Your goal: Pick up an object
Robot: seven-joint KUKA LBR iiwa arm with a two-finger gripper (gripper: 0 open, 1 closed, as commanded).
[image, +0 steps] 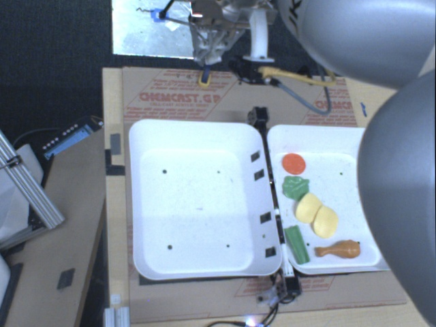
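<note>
I see gripper point(206, 58) at table's far edge, grip state unclear. Round orange plastic disc point(293, 163) lies in right white bin point(340, 165), toward table's near-right corner from gripper.

Dark floor point(54, 53) surrounds a brown bench point(82, 203); a shiny, perhaps metal, sheet point(146, 12) lies beyond.
</note>
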